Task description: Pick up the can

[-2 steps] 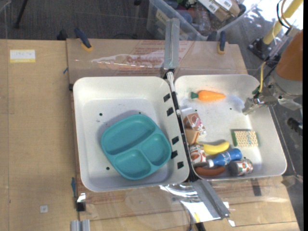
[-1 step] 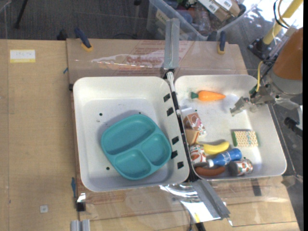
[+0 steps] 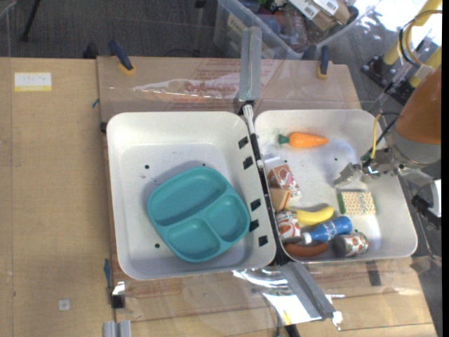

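Teal tray point(image 3: 198, 215), orange carrot point(image 3: 306, 140), yellow banana point(image 3: 315, 215)

Two bins point(image 3: 119, 188), one plate point(image 3: 198, 214), one carrot point(image 3: 304, 140).

The grey arm point(image 3: 421, 128) reaches in from the right, orange band showing above the wrist, and the gripper point(image 3: 349, 175) hangs low, pointing left and slightly downward, nothing between its fingers.

Bright, even light overhead; the white bins point(image 3: 126, 188) wash out a little. Glare flares on the floor point(image 3: 379, 20) toward one o'clock (small items look soft).
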Controlling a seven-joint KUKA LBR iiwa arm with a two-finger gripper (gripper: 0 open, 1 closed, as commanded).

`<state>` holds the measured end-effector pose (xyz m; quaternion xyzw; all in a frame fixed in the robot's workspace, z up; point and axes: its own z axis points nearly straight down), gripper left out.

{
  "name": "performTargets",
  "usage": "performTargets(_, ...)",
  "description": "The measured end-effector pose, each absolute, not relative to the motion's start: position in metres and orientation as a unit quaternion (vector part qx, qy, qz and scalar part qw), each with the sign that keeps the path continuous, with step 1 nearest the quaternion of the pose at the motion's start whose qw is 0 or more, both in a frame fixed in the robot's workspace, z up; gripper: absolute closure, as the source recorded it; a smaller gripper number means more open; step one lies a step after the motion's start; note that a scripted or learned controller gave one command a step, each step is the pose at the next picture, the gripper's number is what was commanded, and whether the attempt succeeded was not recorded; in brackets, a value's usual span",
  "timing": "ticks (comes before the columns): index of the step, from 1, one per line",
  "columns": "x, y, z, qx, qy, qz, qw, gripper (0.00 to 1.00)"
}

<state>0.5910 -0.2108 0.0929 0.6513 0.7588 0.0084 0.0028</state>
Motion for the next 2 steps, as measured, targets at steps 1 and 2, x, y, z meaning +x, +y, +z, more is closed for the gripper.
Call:
performTargets(1,0.543,-0.195,0.092,0.66,0.751,0.0035,0.008,0.0)
performTargets(2,0.545,-0.192,0.103,0.659,0.752,0.0067,0.008,1.0)
